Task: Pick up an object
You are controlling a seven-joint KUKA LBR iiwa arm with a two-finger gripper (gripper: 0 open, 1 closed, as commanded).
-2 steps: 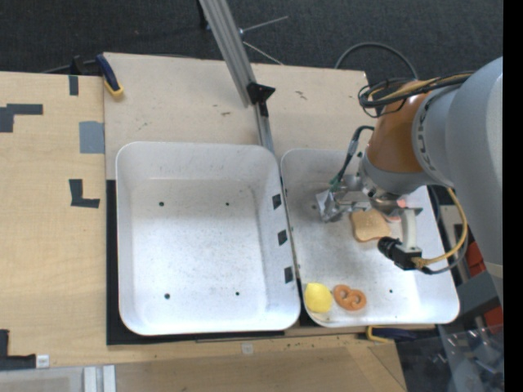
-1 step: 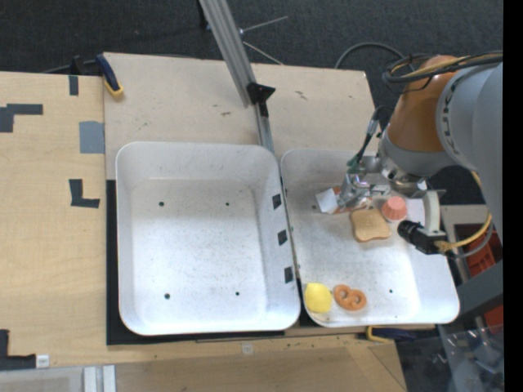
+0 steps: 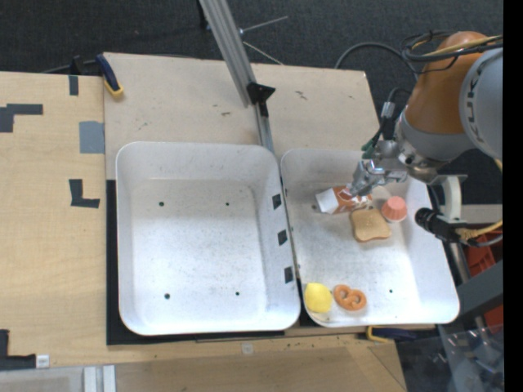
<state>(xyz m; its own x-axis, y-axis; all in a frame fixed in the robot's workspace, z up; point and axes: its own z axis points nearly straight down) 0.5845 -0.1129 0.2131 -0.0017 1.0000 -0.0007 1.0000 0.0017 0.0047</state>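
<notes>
In the right bin (image 3: pixel 425 292), near its upper middle, lies a small white and orange packet (image 3: pixel 337 200), tilted, with its white end pointing left. The gripper (image 3: pixel 362 188) is right at the packet's upper right end, touching or nearly touching it. Whether its fingers are spread or closed on the packet cannot be told from this angle, since the wrist hides them. The grey arm (image 3: pixel 458 104) with its orange band comes in from the right, above the bin's far corner.

Just below and right of the packet sits a tan slice of bread (image 3: pixel 372 228), and beside that, to the upper right, a small pink cup-shaped thing (image 3: pixel 395 209). These three lie close together. Well apart from them, at the bin's near left corner, a yellow lemon (image 3: pixel 319 298) rests beside an orange pretzel (image 3: pixel 350 298).

The left bin (image 3: pixel 131 243) stands just beside the right one, their rims touching. Both sit on a pale wooden bench (image 3: pixel 49 219). A grey metal pole (image 3: pixel 233 47) slants down from the top toward the gap between the bins.
</notes>
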